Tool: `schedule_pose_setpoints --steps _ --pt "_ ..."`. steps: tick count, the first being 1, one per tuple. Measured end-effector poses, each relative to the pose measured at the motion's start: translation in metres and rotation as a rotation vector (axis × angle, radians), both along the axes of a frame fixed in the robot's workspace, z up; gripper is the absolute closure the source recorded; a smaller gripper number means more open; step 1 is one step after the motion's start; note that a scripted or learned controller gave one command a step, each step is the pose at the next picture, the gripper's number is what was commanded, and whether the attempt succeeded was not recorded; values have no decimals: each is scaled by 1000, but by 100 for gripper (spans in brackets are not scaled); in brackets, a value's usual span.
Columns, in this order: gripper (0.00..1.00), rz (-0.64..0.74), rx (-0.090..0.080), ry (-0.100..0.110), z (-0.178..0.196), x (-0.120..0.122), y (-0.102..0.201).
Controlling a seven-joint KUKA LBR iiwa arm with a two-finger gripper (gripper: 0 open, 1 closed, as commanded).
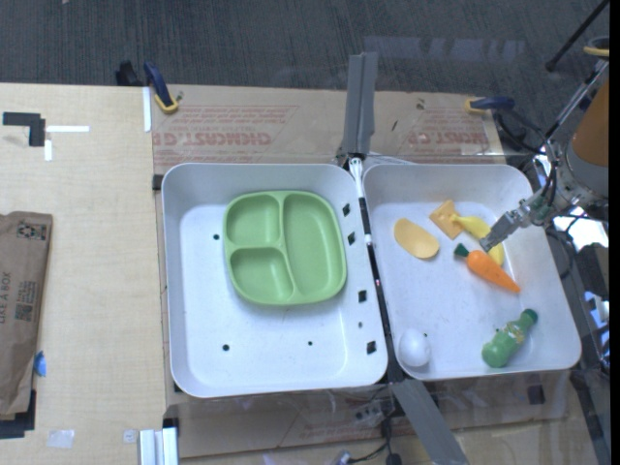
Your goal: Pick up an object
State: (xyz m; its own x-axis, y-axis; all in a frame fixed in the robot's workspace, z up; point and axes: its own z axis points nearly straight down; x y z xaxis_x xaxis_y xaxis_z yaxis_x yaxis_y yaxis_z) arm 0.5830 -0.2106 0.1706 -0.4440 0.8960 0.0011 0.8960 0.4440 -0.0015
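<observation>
camera view: gripper over the carrot's top end.
nearest lay the carrot [494, 272], long axis slanting toward the near right; just behind its green end hung the gripper [492, 240], whose spread i could not tell, right bin [455, 342].

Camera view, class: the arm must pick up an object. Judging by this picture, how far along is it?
Done: the arm has reached into the right bin, and its claw sits low among the toys, just above the carrot and beside the yellow piece. In hand: nothing visibly; every toy lies on the bin floor. Left: gripping one item and lifting it. The green bottle and white egg lie apart, untouched.
</observation>
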Motion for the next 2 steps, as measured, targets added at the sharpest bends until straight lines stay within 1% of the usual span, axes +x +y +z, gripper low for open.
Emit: schedule_pose_setpoints --steps 1,2 --pt "0 128 0 -2 -80 8 -12" --pt "100 124 -1 -5 -70 8 -13"
